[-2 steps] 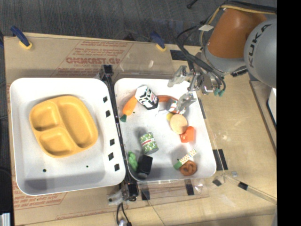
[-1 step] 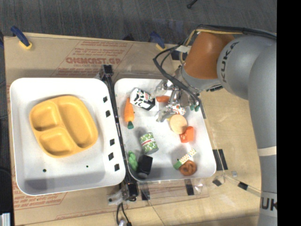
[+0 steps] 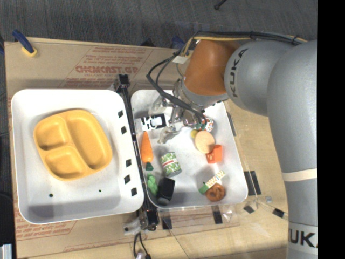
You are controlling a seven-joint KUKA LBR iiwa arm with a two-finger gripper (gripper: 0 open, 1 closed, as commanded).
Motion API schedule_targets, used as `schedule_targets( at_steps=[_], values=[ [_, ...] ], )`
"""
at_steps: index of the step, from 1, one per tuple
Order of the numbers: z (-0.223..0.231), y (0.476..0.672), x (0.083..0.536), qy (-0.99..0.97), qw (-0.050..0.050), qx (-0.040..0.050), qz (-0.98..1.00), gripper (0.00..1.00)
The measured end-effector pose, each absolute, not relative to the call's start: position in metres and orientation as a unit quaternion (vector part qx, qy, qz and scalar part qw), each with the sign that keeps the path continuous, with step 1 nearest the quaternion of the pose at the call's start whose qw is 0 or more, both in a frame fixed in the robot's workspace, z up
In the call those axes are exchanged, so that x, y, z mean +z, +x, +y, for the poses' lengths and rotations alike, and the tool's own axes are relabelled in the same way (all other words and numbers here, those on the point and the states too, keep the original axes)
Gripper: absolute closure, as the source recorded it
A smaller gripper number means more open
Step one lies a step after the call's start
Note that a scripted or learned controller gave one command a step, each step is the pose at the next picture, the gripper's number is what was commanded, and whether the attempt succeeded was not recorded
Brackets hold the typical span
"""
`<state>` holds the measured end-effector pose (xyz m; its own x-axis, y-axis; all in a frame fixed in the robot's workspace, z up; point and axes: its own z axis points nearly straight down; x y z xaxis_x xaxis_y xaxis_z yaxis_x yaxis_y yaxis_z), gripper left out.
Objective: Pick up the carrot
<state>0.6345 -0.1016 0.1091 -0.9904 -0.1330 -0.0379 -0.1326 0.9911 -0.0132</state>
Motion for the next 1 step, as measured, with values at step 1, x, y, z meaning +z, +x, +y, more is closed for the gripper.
schedule_targets(
  at_steps=[1],
  values=[
    [-0.0894,0.6038,0.0929,-0.126,0.001,-0.0003,0.992,0.0]
  ],
)
